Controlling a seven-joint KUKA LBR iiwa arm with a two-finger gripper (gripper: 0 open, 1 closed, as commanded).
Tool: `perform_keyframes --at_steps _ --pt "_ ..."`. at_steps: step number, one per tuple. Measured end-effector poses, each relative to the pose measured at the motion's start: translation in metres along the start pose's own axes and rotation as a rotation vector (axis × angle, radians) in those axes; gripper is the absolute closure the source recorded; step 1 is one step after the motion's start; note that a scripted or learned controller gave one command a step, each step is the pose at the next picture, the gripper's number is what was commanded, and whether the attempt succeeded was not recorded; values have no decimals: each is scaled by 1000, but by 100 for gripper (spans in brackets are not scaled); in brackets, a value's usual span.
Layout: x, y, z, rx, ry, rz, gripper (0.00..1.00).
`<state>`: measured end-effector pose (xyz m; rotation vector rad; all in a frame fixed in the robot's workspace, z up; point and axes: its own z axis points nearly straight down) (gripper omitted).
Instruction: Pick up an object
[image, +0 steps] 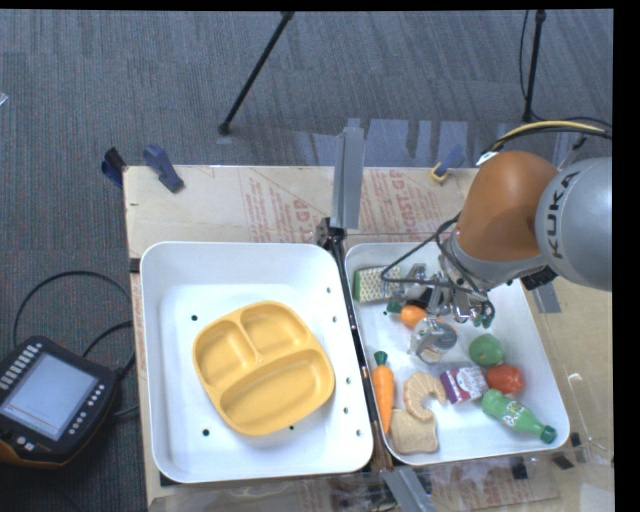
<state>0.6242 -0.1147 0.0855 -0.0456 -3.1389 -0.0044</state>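
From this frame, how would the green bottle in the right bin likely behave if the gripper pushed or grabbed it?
The green bottle lies on its side, so a push would probably roll it. Its surface looks smooth, perhaps slippery. It sits near the bin wall, which may stop it.

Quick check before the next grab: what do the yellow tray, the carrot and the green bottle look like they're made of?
Yellow tray: looks like moulded plastic, matte, one even colour with rounded dividers. Carrot: probably toy plastic, smooth and uniformly orange with a green top. Green bottle: likely plastic too, slightly glossy; too small to be sure.
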Motion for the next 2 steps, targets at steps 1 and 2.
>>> perform_keyframes --at_steps 1,2 --pt "-15 17 -77 1 -6 292 0" --pt "-9 -24 -120 1 -4 653 0"
